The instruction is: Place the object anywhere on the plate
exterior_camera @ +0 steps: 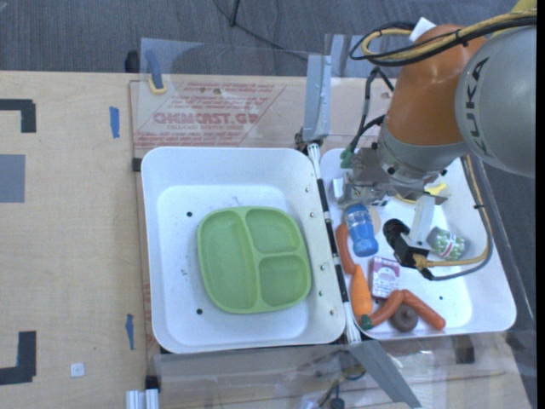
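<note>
The arm point(443, 83) is reaching in from the right and hanging over the right bin point(490, 301). Its gripper point(364, 196) is sitting low by the bin's left wall, but whether it is open or closed cannot be told from here. A blue bottle point(361, 231) is lying just below the gripper, too close to tell whether they are touching. Further below, a carrot point(361, 292), a purple carton point(385, 276) and a sausage point(407, 305) are lying together. The green plate point(254, 259) is resting in the left bin point(162, 186), well left of the gripper.
</note>
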`<state>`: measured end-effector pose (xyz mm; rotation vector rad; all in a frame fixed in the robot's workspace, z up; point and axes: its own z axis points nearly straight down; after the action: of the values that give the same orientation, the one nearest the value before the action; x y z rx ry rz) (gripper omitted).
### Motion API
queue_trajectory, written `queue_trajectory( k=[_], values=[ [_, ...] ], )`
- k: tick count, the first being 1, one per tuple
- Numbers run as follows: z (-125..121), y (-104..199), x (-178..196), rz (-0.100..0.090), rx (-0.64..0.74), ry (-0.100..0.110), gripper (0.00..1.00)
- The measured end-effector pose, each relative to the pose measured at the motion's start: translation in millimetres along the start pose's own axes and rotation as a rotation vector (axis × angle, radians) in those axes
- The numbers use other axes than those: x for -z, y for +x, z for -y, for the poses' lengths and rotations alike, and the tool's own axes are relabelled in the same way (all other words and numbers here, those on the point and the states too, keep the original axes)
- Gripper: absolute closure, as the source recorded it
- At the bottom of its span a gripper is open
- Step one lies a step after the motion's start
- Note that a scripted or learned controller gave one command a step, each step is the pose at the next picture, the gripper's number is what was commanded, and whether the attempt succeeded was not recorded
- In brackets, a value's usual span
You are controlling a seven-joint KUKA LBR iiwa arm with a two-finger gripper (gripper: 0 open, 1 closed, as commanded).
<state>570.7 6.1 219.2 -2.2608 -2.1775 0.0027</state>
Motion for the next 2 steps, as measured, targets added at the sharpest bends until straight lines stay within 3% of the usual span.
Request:
queue_trajectory(
  k=[1, 2],
  values=[
    [10.1, 78.0, 1.4, 0.001, 0.092, -0.002, 1.00],
    [46.8, 52.1, -26.9, 0.001, 0.079, 0.000, 1.00]
  ],
)
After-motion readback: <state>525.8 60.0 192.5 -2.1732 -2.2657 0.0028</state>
